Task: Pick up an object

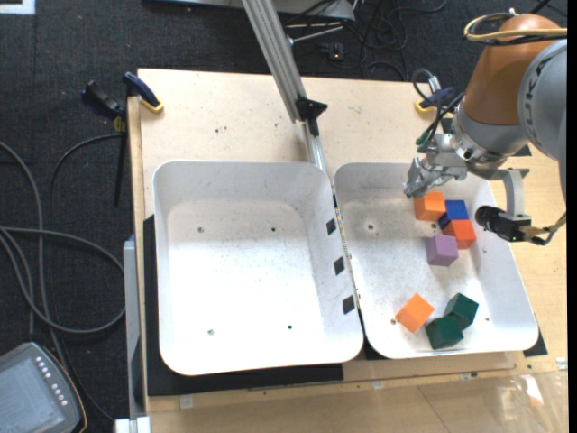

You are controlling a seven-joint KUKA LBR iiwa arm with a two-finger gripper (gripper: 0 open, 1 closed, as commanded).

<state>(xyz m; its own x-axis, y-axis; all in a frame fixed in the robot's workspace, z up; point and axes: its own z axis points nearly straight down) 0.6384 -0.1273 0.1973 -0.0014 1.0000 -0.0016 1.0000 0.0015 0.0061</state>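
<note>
The gripper hangs low over the right white plastic bin, just left of the orange cube, likely lining up a grasp; its jaws' state is unclear.

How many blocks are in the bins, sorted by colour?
Orange blocks: 3
Green blocks: 2
Blue block: 1
Purple block: 1
Total: 7, all in the right bin.
</note>
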